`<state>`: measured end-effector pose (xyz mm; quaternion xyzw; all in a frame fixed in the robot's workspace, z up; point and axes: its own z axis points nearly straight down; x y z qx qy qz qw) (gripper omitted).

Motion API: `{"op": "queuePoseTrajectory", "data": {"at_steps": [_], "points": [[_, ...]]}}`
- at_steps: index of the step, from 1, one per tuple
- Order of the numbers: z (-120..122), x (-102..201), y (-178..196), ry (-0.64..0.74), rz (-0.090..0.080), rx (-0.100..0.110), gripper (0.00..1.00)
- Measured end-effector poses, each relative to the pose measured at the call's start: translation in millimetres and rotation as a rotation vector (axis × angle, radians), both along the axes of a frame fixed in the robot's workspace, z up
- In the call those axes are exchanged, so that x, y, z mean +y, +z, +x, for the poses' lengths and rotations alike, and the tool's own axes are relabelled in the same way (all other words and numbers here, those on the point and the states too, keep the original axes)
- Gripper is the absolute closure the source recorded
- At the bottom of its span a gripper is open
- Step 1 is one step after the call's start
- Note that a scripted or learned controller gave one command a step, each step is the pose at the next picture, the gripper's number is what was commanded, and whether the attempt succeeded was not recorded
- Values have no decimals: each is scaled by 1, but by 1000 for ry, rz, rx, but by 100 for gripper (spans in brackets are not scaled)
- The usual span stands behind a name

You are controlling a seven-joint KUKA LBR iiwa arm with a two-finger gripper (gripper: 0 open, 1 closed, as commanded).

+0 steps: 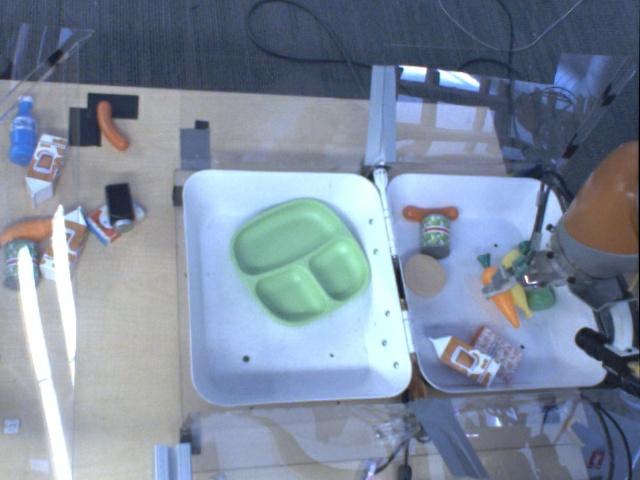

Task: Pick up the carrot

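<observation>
The carrot is a small orange piece lying in the right bin, near its right side, among a cluster of small toy foods in yellow and green. My gripper is low over this cluster, just up and right of the carrot and partly covering the pieces. The grey arm with its orange band comes in from the right edge. Whether the carrot is touched by the gripper cannot be made out.
The right bin also holds a red sausage, a small can, a round tan disc and two small cartons at the front. A green divided plate lies in the left bin. Loose items lie on the bench at the far left.
</observation>
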<state>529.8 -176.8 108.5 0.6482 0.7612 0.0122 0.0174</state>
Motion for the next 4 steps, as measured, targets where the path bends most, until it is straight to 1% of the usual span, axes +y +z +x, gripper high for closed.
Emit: {"op": "queuePoseTrajectory", "data": {"at_steps": [1, 2, 3, 4], "points": [[21, 33, 101, 0, 3, 34, 100], [20, 33, 101, 0, 3, 35, 0], [25, 65, 2, 195, 0, 39, 0], [28, 65, 16, 196, -3, 28, 100]]}}
